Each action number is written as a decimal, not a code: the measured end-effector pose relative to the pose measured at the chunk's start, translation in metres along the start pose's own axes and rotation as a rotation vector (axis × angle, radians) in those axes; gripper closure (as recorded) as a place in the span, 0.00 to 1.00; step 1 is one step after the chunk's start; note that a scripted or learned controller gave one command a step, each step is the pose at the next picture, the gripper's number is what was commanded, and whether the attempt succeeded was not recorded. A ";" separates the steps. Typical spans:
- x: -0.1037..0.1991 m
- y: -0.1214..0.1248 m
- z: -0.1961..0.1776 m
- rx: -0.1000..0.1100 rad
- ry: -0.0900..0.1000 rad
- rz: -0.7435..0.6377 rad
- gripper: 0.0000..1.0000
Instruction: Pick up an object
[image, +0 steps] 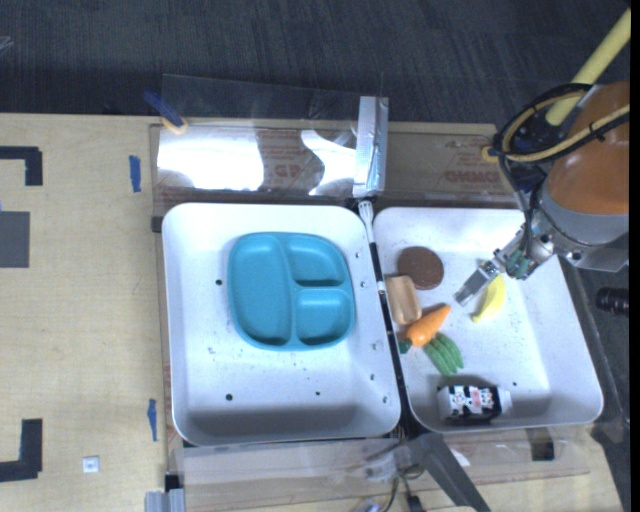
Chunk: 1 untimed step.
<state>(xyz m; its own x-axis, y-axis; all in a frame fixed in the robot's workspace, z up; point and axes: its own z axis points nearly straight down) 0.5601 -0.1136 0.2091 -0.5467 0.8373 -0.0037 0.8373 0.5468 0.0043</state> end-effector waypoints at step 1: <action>-0.002 0.031 0.120 0.000 -0.001 0.046 0.00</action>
